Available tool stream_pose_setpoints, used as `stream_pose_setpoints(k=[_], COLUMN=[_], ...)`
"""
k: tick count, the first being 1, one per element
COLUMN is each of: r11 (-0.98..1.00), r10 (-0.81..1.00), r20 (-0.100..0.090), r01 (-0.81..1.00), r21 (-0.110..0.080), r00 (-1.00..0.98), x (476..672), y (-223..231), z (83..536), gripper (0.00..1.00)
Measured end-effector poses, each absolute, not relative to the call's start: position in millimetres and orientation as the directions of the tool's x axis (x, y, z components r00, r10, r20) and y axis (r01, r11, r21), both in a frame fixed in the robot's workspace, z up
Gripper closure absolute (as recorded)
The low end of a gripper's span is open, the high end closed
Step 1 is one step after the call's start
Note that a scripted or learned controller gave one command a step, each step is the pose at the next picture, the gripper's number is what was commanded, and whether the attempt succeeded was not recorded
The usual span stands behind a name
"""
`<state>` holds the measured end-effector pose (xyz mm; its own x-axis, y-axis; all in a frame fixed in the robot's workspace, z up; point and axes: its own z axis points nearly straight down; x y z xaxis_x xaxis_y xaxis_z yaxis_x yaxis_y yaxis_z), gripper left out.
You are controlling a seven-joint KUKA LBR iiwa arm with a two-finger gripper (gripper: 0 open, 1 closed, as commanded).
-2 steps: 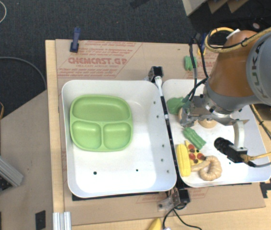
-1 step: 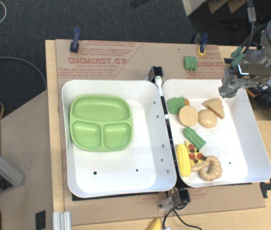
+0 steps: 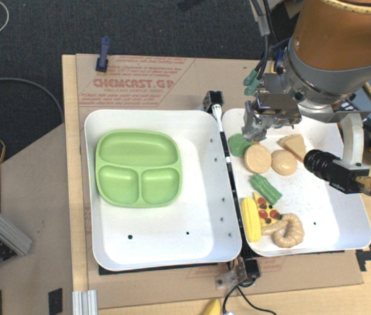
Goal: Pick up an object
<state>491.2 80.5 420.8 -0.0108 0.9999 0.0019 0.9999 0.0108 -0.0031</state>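
A robot gripper (image 3: 256, 128), finger state impossible to tell, hangs over the right bin (image 3: 343, 222) above toy food, while a green divided plate (image 3: 138, 169) lies in the left bin (image 3: 198, 222).

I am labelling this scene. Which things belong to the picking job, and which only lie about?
For the job:
- pincer
- right bin
- green piece
- round biscuit
- corn cob
- pizza slice

Lying about:
- green divided tray
- left bin
- blue clamp
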Motion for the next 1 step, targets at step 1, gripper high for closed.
stream_pose_setpoints(k=[1], r11=[0.002], r10=[1.0], r20=[0.0], r01=[1.0], r21=[0.003], r00=[-0.002], x=[492.0], y=[75.0], z=[432.7], gripper=[1.0])
